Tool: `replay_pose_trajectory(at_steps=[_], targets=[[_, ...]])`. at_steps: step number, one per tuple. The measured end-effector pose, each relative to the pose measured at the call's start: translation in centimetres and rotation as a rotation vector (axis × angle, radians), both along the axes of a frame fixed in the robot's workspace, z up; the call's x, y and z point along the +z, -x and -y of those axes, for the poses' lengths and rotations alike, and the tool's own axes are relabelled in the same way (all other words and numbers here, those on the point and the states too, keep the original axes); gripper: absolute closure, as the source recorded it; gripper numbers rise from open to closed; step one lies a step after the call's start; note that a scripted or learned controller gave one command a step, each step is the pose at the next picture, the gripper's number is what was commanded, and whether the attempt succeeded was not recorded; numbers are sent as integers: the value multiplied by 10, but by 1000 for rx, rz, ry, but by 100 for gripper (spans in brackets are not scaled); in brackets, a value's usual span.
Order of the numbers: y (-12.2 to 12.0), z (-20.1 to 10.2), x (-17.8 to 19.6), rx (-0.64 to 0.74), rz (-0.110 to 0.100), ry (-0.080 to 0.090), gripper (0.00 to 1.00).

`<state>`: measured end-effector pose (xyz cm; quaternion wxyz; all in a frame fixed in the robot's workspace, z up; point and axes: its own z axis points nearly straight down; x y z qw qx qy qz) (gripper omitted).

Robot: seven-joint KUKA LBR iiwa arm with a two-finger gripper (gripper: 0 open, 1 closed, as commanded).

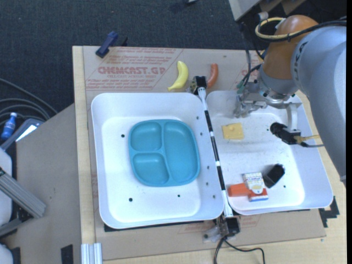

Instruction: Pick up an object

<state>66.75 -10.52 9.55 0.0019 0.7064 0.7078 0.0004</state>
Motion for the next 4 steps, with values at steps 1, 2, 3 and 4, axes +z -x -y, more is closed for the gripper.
replay_pose_trajectory(at_steps=[1, 2, 3, 4], targets=[[0, 0, 0, 0, 0, 0, 0], [2, -13, -11, -1, -6, -3, 0], [1, -13, 0, -1, -3, -1, 100], [1, -13, 0, -1, -4, -1, 0]])
